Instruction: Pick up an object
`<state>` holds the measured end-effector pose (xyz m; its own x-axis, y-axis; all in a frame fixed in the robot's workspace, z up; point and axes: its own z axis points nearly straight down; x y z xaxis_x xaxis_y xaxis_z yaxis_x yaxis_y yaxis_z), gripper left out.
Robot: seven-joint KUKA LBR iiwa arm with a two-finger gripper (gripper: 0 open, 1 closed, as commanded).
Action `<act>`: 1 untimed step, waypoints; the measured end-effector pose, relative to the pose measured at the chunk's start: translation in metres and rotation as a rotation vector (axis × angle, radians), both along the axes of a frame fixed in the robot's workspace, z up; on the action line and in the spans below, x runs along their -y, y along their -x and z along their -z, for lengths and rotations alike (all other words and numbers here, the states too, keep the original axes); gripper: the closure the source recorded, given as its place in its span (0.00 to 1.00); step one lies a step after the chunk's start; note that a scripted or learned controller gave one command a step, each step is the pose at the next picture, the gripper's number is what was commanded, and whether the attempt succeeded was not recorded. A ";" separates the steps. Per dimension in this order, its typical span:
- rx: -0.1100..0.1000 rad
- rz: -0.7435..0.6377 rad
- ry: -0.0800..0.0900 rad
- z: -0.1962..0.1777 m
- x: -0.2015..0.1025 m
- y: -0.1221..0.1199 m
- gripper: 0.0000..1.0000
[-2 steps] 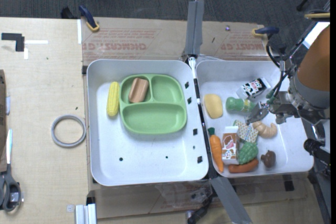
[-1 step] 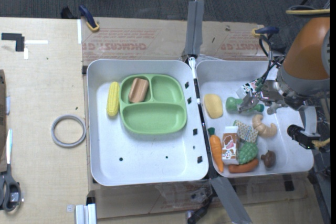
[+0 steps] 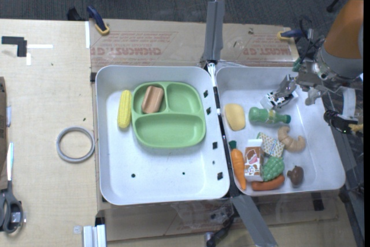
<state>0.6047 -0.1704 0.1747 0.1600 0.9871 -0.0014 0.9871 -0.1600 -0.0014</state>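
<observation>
Green bottle (image 3: pixel 269 117) is lying untouched in the right bin (image 3: pixel 324 182) just below the gripper (image 3: pixel 281 93); we are judging the pick not yet made, grip state unreadable.

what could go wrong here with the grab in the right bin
The gripper hovers just above the green bottle, which lies on its side; a round, lying bottle may roll or squirt out of a pinch. The toys below are packed tight: croissant, carton and carrot touch or overlap, so a descent there could nudge neighbours or catch two at once.
</observation>
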 end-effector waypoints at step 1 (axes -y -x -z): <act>0.002 -0.157 0.001 0.022 -0.002 -0.051 0.00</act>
<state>0.6561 -0.1685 0.1529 0.0039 1.0000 -0.0025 1.0000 -0.0039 0.0003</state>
